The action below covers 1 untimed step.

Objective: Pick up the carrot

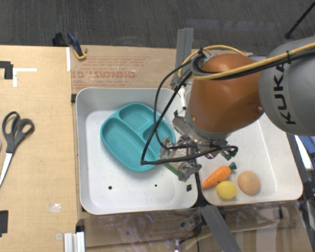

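2 white bins (94,193) sat side by side. In the camera view, the carrot (216,176) lay in the right bin, just beside a yellow lemon (227,190) and a tan egg (249,183). The gripper (186,169) hung near the divider, its opening impossible to tell. A teal tray (128,138) lay in the left bin.

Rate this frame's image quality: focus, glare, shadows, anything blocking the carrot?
Camera view: sharp overall, with even, soft lighting; a mild sheen on the orange band and no strong glare on the bins. The arm hides much of the right bin and casts a faint shadow there; the carrot stays unobstructed and crisp.
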### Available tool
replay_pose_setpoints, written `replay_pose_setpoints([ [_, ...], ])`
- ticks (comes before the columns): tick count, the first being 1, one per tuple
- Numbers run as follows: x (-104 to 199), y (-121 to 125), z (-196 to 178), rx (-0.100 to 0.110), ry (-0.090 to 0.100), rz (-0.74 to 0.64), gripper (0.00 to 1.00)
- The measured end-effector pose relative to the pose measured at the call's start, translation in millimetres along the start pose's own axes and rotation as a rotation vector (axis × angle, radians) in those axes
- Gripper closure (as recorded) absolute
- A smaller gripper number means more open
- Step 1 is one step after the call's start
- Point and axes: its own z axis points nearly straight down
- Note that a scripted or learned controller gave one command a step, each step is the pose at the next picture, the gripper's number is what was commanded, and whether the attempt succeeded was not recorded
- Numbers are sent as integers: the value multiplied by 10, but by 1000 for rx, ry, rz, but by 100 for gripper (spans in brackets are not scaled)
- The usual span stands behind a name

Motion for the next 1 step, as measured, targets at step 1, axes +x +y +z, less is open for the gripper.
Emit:
replay_pose_setpoints([
  [1,507,-683,216,1,1,339,100],
])
